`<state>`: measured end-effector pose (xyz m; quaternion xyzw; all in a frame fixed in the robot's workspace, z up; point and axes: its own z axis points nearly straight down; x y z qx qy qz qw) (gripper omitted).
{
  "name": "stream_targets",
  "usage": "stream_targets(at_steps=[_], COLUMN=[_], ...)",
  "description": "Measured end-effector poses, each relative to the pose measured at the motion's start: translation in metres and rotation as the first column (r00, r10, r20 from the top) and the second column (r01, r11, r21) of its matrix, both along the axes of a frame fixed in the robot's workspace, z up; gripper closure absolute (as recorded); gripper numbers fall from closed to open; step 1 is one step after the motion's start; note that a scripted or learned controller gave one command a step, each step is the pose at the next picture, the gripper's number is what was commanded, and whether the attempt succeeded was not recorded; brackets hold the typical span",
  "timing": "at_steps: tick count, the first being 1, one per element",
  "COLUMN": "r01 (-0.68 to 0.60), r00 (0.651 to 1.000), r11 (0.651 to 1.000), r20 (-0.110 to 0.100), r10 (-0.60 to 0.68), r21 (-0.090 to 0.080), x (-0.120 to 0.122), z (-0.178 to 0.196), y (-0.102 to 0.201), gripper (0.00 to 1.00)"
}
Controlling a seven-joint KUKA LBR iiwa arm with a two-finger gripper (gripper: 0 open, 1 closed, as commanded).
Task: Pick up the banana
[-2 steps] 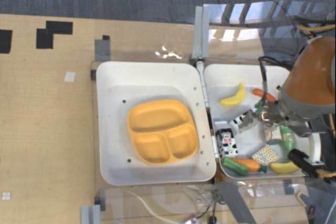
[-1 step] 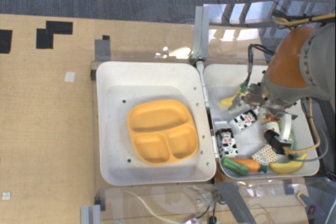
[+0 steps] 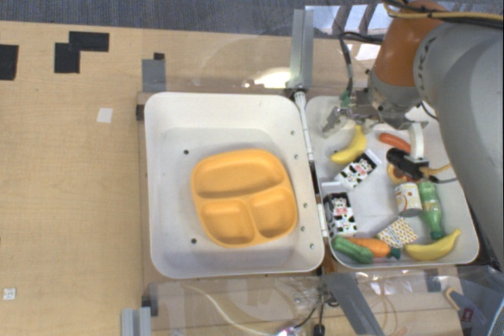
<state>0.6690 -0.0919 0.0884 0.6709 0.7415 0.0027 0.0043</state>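
Observation:
A yellow banana (image 3: 351,147) lies near the back left of the right bin (image 3: 319,112), curving up towards the gripper. My gripper (image 3: 352,117) hangs just behind and above the banana's upper end, open, with nothing between its fingers. The grey arm with its orange band (image 3: 403,39) comes in from the back right and hides part of the bin behind it. A second, larger banana (image 3: 434,245) rests at the bin's front right corner, far from the gripper.
The right bin is crowded: a carrot (image 3: 368,246), a green bottle (image 3: 430,208), a small can (image 3: 406,197), patterned cards (image 3: 360,168) and a red piece (image 3: 394,141). In the left bin (image 3: 173,130) sits an orange divided plate (image 3: 242,197).

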Motion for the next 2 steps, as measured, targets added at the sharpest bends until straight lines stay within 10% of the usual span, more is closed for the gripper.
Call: stream_targets(at_steps=[1, 2], r01=[-0.007, -0.007], r00=[1.000, 1.000], r11=[1.000, 1.000], r20=[0.010, 0.009], r10=[0.007, 0.007], r21=[0.000, 0.000], x=[0.0032, 0.0032], z=[0.0145, 0.0144], y=[0.0022, 0.0023], gripper=[1.00, 0.00])
